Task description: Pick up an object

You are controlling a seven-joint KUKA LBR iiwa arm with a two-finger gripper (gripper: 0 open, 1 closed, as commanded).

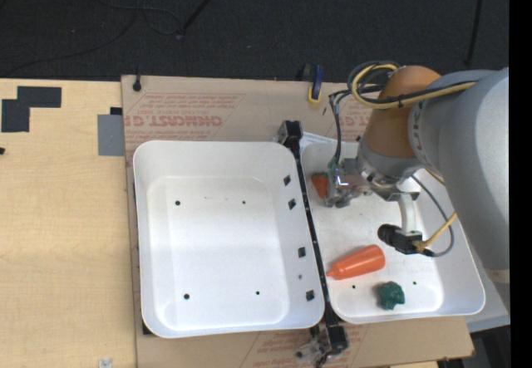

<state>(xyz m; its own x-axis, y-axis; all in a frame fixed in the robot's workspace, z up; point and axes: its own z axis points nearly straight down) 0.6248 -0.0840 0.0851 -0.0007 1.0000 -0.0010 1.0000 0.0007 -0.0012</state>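
gripper (pixel 337 192) low in right bin (pixel 465 291), by small orange-red piece (pixel 319 184); finger state, can't tell. orange carrot (pixel 357 262), green lump (pixel 391 295) nearer front.

We see two bins side by side: the left bin (pixel 158 192) and the right bin (pixel 453 296), which holds a cone (pixel 357 262) with a lump (pixel 391 295) just right of it.

The grey arm reaches in from 3 o'clock, wrist bent down, the hand (pixel 337 192) lowered toward 9 o'clock.
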